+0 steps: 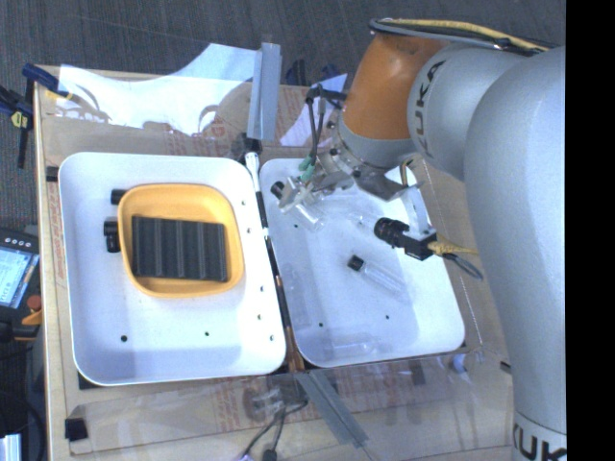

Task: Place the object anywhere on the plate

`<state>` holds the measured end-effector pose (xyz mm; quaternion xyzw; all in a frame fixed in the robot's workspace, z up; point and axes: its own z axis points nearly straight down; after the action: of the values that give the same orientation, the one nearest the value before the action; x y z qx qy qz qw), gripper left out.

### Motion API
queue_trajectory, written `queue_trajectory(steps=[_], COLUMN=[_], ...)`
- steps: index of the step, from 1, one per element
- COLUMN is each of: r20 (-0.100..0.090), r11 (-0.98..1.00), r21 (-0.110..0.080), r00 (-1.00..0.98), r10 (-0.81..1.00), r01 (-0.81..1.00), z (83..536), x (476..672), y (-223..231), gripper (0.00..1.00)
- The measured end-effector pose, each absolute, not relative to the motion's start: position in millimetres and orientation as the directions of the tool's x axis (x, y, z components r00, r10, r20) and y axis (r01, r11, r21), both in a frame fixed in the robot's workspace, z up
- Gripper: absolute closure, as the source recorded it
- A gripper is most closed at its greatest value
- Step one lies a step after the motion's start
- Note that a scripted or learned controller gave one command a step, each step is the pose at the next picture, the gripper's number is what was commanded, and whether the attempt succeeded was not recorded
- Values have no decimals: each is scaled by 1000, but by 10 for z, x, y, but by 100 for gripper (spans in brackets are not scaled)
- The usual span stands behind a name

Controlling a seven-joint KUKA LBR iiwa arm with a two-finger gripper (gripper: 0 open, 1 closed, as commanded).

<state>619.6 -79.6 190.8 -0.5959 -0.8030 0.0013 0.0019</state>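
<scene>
The gripper (300, 192) hangs low over the far left corner of the right bin (437, 339). If its fingers are open or closed, I cannot tell. The object, a clear tube (377, 272) with black cap, lies at about 4 o'clock from it, long axis running 10 to 4 o'clock. The plate (178, 200) is at 9 o'clock, in the left bin (86, 344).

Robot lab: KUKA arm (480, 113), two white bins (86, 344), cabled workbench (144, 421).
</scene>
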Motion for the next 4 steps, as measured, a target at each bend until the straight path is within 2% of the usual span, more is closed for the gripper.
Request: queue_trajectory(steps=[1, 2, 3, 4], r20=[3, 3, 0, -1], r11=[543, 543, 585, 555], r21=[-5, -5, -1, -1], r00=[-543, -543, -585, -555], r10=[840, 840, 811, 832], r01=[840, 840, 811, 832], z=[1907, 1909, 2146, 2488], x=[6118, 6118, 6166, 5920], y=[-556, -559, 49, 543], gripper=[100, 0, 0, 0])
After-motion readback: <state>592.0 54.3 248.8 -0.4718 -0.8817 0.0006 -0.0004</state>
